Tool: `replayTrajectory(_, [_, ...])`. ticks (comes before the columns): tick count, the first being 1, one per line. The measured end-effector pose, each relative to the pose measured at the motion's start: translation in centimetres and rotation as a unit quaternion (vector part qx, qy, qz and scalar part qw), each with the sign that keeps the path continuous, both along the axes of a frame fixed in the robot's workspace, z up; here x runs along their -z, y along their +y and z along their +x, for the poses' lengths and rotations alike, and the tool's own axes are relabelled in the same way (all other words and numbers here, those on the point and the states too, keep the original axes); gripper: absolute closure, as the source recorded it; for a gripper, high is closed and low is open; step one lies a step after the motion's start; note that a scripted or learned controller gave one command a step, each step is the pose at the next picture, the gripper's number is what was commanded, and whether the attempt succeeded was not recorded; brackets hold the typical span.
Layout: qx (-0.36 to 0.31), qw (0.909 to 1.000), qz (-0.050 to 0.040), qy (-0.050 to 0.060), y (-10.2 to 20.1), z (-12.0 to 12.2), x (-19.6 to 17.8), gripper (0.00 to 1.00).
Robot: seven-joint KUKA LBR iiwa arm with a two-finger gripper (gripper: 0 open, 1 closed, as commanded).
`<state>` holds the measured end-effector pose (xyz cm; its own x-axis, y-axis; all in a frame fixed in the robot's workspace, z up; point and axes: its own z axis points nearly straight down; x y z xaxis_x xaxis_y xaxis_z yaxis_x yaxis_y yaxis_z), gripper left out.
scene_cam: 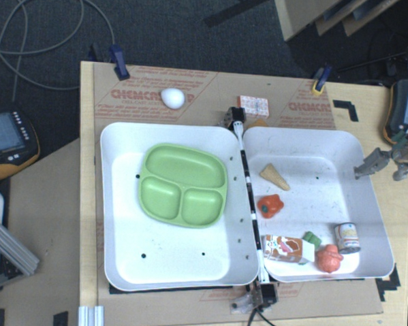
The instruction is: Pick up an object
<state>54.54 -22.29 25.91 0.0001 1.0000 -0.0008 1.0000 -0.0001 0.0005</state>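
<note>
We see the gripper [380, 163] over the right bin's [366, 195] right rim, jaws' state unclear, bin centre open, red pepper [270, 205] beside the divider, left bin [121, 188] holding a green tray [184, 185].

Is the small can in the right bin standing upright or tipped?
Tipped. The can lies on its side in the right bin, label facing up, beside the pink toy.
</note>
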Motion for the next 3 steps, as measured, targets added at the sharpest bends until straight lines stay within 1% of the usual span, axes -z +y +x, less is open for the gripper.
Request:
replayTrajectory(1, [0.000, 1.0000, 0.0004, 0.000, 2.3, 2.3, 17.4, 0.00])
replayTrajectory(2, [-0.001, 1.0000, 0.0050, 0.003, 0.3, -5.0, 17.5, 0.00])
replayTrajectory(3, [0.000, 1.0000, 0.0013, 0.000, 0.0, -4.9, 16.5, 1.00])
